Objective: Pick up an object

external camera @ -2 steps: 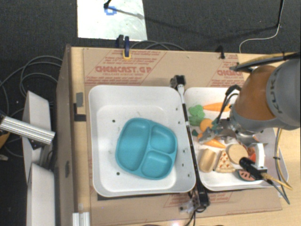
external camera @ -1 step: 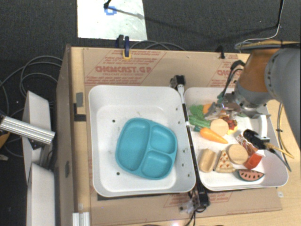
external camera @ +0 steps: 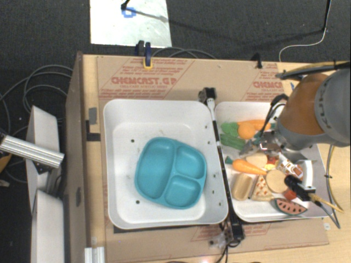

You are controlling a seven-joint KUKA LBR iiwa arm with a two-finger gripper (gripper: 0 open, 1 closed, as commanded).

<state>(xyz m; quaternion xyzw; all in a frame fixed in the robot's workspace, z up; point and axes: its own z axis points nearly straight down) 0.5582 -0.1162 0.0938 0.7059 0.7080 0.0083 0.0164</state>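
Note:
The right bin (external camera: 313, 159) holds several toy foods. An orange fruit (external camera: 250, 127) and a green vegetable (external camera: 231, 136) lie at its far left. A carrot (external camera: 248, 167) and a cream oval piece (external camera: 256, 160) lie in the middle. Nearer the front are a tan bread piece (external camera: 242, 186), a pizza slice (external camera: 262, 188), a round biscuit (external camera: 277, 181) and a watermelon slice (external camera: 289, 206). My gripper (external camera: 263, 144) hangs low over the bin's middle, just above the cream piece and right of the green vegetable. I see nothing held in it.
The left bin (external camera: 122, 124) holds a blue divided plate (external camera: 170, 172). A raised divider (external camera: 215, 136) runs between the two bins. The arm's grey and orange body (external camera: 312, 111) covers the right bin's far right corner.

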